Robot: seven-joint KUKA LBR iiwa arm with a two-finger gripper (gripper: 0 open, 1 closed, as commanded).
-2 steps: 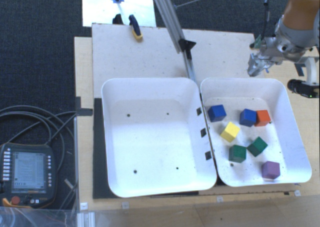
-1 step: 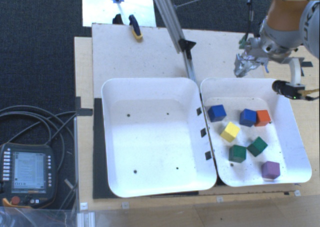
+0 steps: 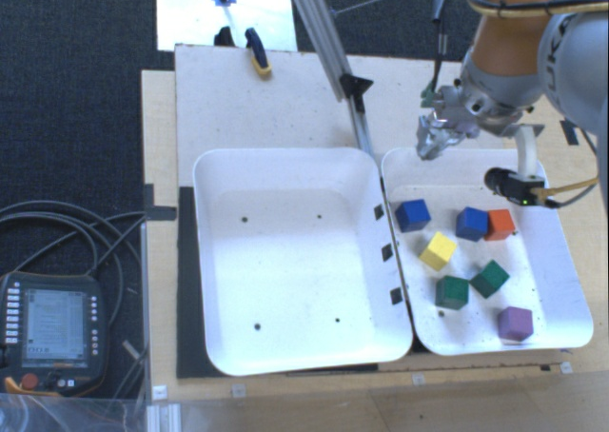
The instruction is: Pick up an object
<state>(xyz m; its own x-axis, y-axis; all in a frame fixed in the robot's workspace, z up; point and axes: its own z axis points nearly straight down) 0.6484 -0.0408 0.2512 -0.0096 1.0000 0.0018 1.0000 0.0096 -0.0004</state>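
Seven small cubes lie scattered in the right-hand white bin (image 3: 561, 268): a blue cube (image 3: 412, 214) near the bin's left wall, a second blue cube (image 3: 471, 223) touching an orange cube (image 3: 500, 223), a yellow cube (image 3: 439, 251), two dark green cubes (image 3: 452, 291) (image 3: 490, 279) and a purple cube (image 3: 515, 323) toward the near rim. The bins sit side by side on a pale wooden bench (image 3: 285, 97) over dark carpet (image 3: 76, 68), with a teach pendant (image 3: 52, 330) and cables at lower left. The left bin (image 3: 285, 268) shows a few dark specks. The gripper (image 3: 435, 141) hangs above the right bin's far left corner, nothing seen between its fingers; whether they are spread or closed cannot be told.
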